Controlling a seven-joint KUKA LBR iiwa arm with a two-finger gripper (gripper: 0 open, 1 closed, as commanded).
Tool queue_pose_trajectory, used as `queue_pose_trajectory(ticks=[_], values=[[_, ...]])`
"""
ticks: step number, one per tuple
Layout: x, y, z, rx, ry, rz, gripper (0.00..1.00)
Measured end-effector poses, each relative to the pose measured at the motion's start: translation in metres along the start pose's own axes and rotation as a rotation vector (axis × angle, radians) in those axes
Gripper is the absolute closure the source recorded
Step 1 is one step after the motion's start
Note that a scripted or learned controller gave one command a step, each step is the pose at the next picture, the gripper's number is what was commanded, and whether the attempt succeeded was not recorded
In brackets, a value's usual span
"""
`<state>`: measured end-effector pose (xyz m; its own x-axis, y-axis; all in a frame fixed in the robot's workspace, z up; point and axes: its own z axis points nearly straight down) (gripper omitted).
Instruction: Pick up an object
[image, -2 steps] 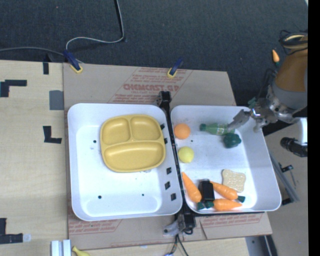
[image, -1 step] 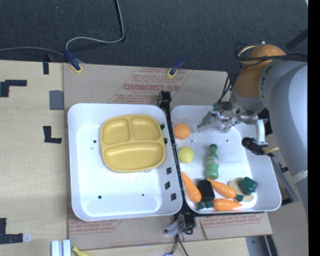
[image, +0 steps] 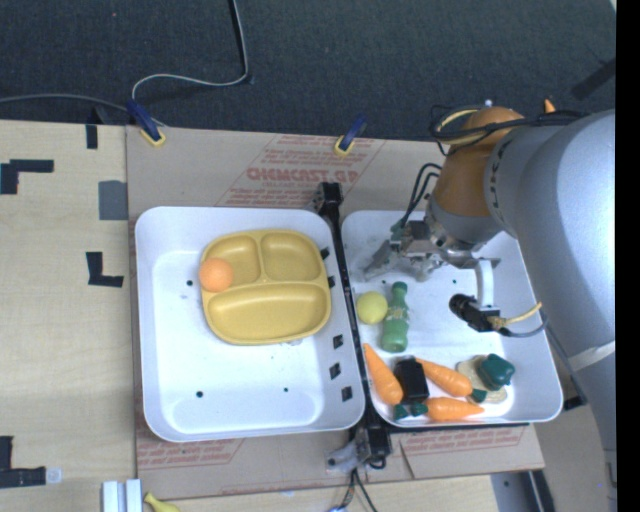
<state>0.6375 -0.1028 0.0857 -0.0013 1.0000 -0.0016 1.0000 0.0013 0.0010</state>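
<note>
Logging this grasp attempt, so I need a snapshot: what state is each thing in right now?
gripper: above the right bin, nothing seen between its fingers
yellow divided plate: flat in the left bin
orange ball: resting in a plate compartment
green bottle: lying down
carrots: lying in the right bin

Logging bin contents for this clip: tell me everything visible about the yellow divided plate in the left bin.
The yellow divided plate looks like matte plastic, rounded-rectangular, with three compartments: two small ones at the far side and one large one nearer the camera. It lies flat, slightly rotated, in the far half of the left bin, right side up. An orange ball sits in its far-left compartment; the other compartments hold nothing. The gripper is over the right bin, away from the plate.
</note>
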Motion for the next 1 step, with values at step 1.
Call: queue_pose_trajectory(ticks=[1], values=[[0.0519,0.0227,-0.1004,-0.003,0.002,-0.002,0.00]])
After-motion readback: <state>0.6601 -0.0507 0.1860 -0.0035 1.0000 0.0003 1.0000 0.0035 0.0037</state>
